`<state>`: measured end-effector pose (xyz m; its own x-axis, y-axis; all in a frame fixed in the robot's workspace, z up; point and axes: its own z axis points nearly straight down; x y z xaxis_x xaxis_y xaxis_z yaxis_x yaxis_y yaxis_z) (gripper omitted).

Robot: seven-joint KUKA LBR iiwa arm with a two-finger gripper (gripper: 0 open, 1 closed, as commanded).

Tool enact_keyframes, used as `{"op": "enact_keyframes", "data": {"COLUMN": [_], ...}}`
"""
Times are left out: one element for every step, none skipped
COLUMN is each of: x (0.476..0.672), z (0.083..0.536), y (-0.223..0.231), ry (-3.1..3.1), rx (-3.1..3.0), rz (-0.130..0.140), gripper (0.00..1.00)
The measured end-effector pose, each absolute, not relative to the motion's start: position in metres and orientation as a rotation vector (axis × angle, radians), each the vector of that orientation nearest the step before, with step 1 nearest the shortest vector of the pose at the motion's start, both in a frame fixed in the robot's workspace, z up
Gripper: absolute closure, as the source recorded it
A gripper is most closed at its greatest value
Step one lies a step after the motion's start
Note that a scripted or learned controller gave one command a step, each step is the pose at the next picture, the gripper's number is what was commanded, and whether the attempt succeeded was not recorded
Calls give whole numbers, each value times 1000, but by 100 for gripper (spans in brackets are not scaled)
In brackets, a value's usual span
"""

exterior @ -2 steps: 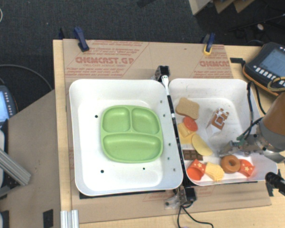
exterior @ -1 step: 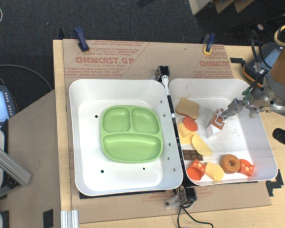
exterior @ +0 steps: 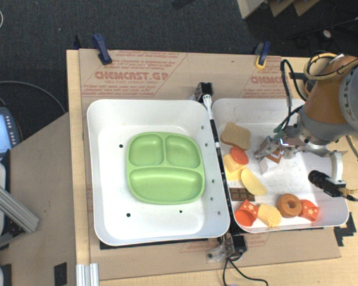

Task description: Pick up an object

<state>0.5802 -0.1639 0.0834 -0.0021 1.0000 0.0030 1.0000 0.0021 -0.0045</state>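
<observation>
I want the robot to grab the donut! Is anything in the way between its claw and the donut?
Nothing visible blocks it. The gripper is over the right bin, and bare white floor lies between it and the donut.

From my seat the arm (exterior: 340, 94) runs off the right edge, the gripper (exterior: 273, 149) is too small and cluttered for me to read, and the brown bar (exterior: 241, 193) lies partly hidden under the yellow pieces (exterior: 252, 182).
</observation>
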Motion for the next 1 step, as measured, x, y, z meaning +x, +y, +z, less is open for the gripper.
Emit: {"op": "enact_keyframes", "data": {"x": [581], "z": [100], "y": [-166], "ry": [-2226], "rx": [-2222], "rz": [-1], "gripper": [100]}}
